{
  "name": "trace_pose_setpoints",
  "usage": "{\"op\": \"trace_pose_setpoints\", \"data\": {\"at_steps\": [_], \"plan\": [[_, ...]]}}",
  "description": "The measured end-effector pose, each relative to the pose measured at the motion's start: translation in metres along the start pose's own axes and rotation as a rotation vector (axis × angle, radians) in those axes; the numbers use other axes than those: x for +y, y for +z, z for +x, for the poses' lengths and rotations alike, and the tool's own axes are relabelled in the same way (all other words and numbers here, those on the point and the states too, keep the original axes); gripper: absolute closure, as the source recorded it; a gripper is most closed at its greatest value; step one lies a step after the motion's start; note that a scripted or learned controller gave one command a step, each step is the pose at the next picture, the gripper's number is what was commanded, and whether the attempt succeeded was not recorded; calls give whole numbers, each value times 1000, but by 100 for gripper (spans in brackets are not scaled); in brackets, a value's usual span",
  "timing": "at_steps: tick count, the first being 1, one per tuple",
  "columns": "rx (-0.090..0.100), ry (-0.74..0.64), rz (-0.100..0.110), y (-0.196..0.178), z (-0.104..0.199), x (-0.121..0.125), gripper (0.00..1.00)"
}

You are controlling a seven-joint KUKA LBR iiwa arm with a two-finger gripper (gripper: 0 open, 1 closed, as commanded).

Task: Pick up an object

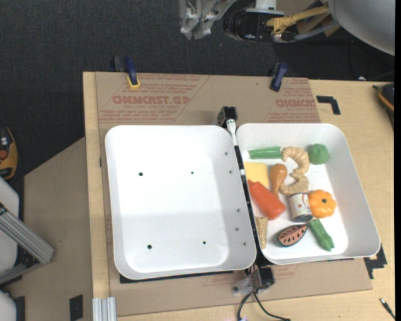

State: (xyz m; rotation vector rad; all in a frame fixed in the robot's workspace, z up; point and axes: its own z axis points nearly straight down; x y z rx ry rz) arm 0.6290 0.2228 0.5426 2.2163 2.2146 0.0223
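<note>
— Where's the tool right now?

— Up at the top of the view, well above the bins and off behind the table. It's a pale, blurry cluster of metal against the dark floor; I honestly cannot tell how it's set, it's too smeared to read.

— And the stuff to pick?

— All in the right bin. Along the top there's a green bean pod, a knobbly tan root that curls downward, and a round green piece in the upper right corner. Below those, a yellow slab with a red pepper lying across its lower end, and an orange drumstick-shaped thing just beside them.

— Anything lower down?

— A small orange pumpkin touching a little silver can, a dark oval slice with a reddish face (fig, maybe), and a green chilli near the bottom edge.

— The left bin?

— Sits flush against the right one, on a brown board clamped at the back.
</note>
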Motion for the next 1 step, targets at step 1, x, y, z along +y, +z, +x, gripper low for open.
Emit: {"op": "trace_pose_setpoints", "data": {"at_steps": [1], "plan": [[-9, -3, 34, 140, -1, -78, 100]]}}
